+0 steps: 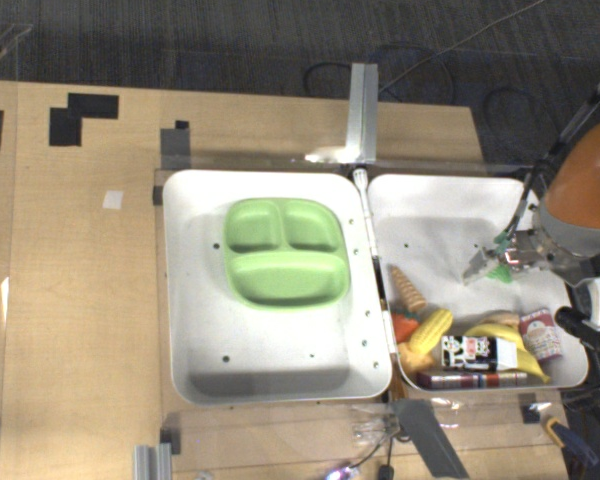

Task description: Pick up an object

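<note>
Fingers [488,266] spread apart over a small green object [499,273] (shape unclear); right bin [430,208].

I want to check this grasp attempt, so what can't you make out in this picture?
- Gripper, camera view: too small and blurred to tell what the green bit at its tip is.
- Carton: label too small to read.
- Arm: cut off by the right edge.
- Banana: partly covered by the carton.
</note>
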`<action>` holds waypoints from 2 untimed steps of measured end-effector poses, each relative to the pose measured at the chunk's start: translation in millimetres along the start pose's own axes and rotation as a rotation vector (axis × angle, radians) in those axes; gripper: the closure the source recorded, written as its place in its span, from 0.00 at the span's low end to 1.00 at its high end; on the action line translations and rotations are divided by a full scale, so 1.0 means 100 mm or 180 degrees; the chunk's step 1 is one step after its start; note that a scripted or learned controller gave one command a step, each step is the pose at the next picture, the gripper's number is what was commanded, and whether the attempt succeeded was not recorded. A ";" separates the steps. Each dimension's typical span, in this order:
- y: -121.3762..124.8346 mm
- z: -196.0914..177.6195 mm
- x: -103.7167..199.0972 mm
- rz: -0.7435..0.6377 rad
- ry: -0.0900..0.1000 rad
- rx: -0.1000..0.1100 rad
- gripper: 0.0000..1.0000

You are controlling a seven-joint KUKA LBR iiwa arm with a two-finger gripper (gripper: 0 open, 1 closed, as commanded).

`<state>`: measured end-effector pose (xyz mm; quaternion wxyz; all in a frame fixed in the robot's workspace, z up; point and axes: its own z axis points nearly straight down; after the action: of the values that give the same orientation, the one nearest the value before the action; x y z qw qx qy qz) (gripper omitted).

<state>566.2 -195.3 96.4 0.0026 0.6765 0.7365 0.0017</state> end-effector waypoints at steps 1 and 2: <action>0.03 -0.13 0.00 -0.0006 -0.0009 -0.0023 1.00; 0.03 -0.12 0.00 -0.0006 -0.0009 -0.0022 0.00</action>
<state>568.7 -195.3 108.9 0.0060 0.6757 0.7371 0.0034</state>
